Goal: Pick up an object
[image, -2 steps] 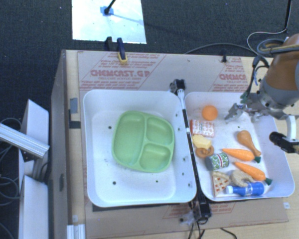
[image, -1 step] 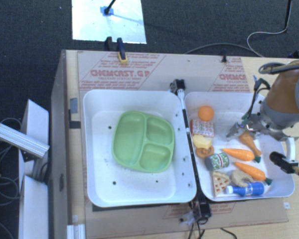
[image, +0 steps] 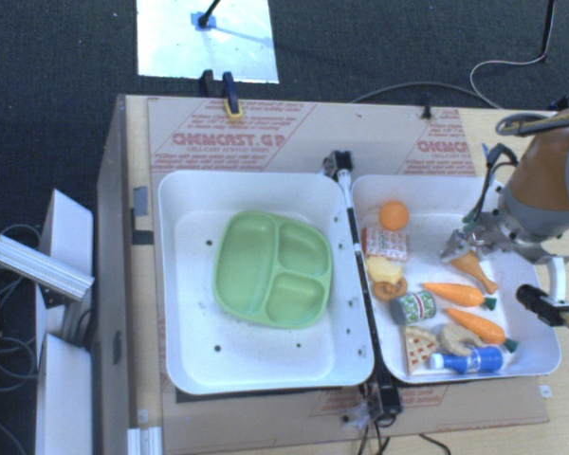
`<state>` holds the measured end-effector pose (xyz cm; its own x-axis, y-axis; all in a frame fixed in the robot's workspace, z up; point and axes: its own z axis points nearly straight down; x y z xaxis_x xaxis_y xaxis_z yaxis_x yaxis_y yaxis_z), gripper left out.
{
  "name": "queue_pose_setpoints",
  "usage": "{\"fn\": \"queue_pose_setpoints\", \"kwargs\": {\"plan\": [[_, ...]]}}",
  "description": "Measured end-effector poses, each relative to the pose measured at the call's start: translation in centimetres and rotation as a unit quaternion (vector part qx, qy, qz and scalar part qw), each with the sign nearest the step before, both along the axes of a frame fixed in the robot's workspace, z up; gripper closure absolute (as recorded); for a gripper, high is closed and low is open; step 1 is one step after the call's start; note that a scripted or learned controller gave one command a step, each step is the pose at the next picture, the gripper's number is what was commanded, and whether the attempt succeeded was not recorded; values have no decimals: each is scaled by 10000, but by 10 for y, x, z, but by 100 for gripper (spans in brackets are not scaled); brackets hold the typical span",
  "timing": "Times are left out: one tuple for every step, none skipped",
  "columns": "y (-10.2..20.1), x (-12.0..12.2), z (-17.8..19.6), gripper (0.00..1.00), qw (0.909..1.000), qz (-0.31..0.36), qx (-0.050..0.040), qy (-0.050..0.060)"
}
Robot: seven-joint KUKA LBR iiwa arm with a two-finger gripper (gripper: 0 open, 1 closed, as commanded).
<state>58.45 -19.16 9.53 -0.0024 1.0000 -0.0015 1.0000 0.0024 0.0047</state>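
Note:
The right bin [image: 427, 202] holds several toy foods: an orange ball [image: 394, 215], a red-and-white packet [image: 386, 244], a yellow piece [image: 384, 270], a green can [image: 414, 306], two carrots [image: 453, 294] [image: 476, 326], a pizza slice [image: 419, 347] and a blue bottle [image: 469, 359]. An orange cone-shaped piece [image: 476, 270] lies by the bin's right side. My gripper [image: 462, 245] is low over the upper end of that cone piece, touching or nearly touching it. The grey wrist with its orange band [image: 548, 173] reaches in from the right.
A green divided plate [image: 270, 269] lies in the left bin [image: 194, 349]. A ridge [image: 356, 254] divides the two bins. A black part [image: 542, 305] of the arm juts over the right bin's right rim. Cables run over the bench behind the bins.

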Motion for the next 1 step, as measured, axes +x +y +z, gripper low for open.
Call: {"fn": "queue_pose_setpoints", "kwargs": {"plan": [[147,-14,90,100,10000,9,14,8]]}}
